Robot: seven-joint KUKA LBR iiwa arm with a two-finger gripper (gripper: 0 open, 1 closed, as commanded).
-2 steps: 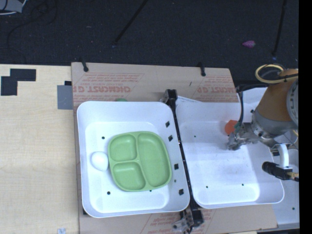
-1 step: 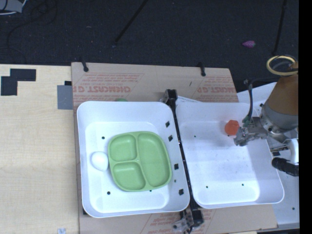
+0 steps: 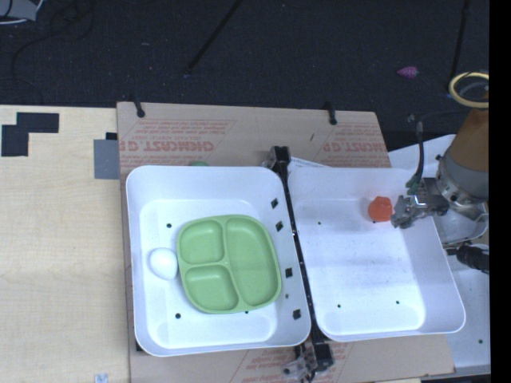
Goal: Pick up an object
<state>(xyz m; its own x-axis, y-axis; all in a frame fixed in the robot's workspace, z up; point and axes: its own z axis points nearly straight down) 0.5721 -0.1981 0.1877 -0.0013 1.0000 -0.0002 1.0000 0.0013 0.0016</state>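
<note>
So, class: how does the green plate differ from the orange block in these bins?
The green plate is broad, flat and split into three sections; the orange block is small and chunky. The plate lies in the left bin beside a white egg; the block sits in the right bin, close to the gripper. Both rest on a bin floor.

Two white bins side by side on cardboard; pale wooden benchtop, seemingly.
</note>
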